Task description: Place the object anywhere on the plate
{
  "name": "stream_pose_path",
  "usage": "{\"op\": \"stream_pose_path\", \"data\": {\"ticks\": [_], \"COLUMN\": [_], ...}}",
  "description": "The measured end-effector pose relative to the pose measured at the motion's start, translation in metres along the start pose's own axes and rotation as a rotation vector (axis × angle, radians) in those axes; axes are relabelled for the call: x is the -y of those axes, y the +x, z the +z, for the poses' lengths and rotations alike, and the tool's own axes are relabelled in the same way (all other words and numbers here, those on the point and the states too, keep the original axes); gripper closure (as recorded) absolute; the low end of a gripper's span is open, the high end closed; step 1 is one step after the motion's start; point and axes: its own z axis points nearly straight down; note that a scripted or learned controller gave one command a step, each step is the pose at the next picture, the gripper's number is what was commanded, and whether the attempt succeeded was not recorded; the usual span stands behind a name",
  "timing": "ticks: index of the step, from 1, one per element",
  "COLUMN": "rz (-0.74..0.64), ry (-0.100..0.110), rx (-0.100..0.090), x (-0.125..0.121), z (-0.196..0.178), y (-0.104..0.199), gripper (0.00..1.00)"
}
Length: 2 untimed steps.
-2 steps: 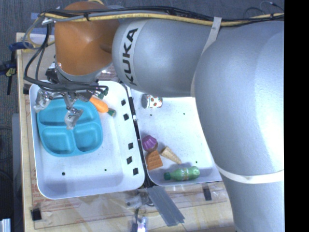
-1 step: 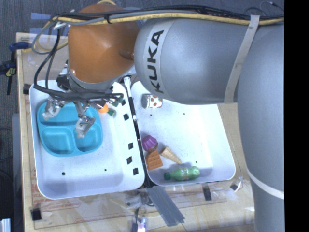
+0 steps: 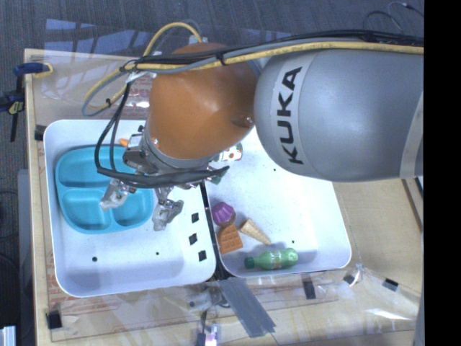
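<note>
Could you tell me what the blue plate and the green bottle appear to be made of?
Plate: probably moulded plastic, uniform light blue with rounded compartment walls and a soft sheen. Bottle: likely plastic too, a toy by its look, glossy green with bright highlights. Neither can be settled by sight.

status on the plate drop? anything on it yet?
Done: nothing; no toy visibly lies on the blue plate. In hand: gripper hangs open over the plate's right edge, nothing between its fingers. Left: purple toy, cone and green bottle sit in the right bin.
</note>
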Motion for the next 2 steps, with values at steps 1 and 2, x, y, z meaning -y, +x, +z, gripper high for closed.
{"op": "stream_pose_path", "data": {"ticks": [1, 2], "rz": [0.088, -0.005], "ry": [0.003, -0.001], "rx": [0.003, 0.001], "x": [-0.033, -0.042], "z": [-0.073, 0.077], "y": [0.003, -0.010], "gripper": [0.00, 0.00]}}
